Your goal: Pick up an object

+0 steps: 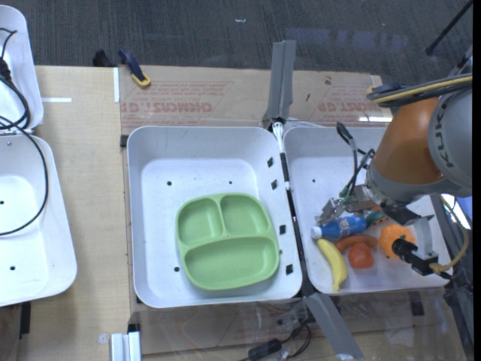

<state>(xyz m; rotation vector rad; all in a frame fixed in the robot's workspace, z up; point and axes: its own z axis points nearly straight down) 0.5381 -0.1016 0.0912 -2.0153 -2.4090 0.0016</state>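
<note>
On the table, the 2 white bins sit side by side. Nearest in the right bin (319,168) lie a banana (333,260) and a tomato (361,256), with an orange (393,239) beside them. Just behind, a blue-and-white tube (347,225) lies by the pincer (340,207), whose state I cannot tell. The left bin (150,201) holds a green divided plate (225,239).

Matt green plastic plate (225,241) in a smooth white plastic bin (143,201) on brown cardboard (195,96).
</note>
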